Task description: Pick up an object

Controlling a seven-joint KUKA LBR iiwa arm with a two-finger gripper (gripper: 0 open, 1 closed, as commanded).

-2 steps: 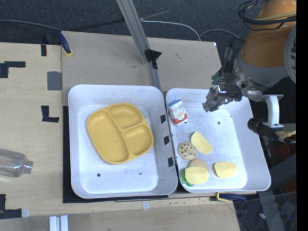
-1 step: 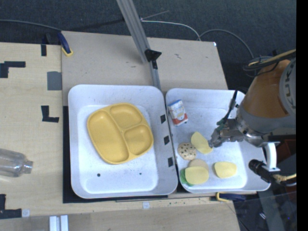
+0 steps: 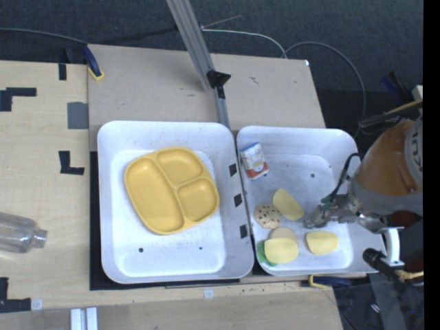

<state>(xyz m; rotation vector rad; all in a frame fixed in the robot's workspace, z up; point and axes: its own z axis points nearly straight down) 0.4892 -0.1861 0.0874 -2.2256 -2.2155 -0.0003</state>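
The right bin (image 3: 330,146) holds a small white carton with red and blue print (image 3: 254,160), a yellow wedge (image 3: 287,203), a speckled cookie (image 3: 267,216), a pale yellow piece on something green (image 3: 280,249) and a yellow lump (image 3: 321,242). My gripper (image 3: 317,218) is low in this bin at its right side, just right of the wedge and above the yellow lump. Nothing shows between its fingers. The grey arm with its orange band (image 3: 388,167) comes in from the right.
The left bin (image 3: 110,184) carries a yellow three-compartment tray (image 3: 172,190). A metal pole (image 3: 191,29) slants over the bench behind the bins. A clear plastic bottle (image 3: 17,232) lies at the far left on the wooden bench.
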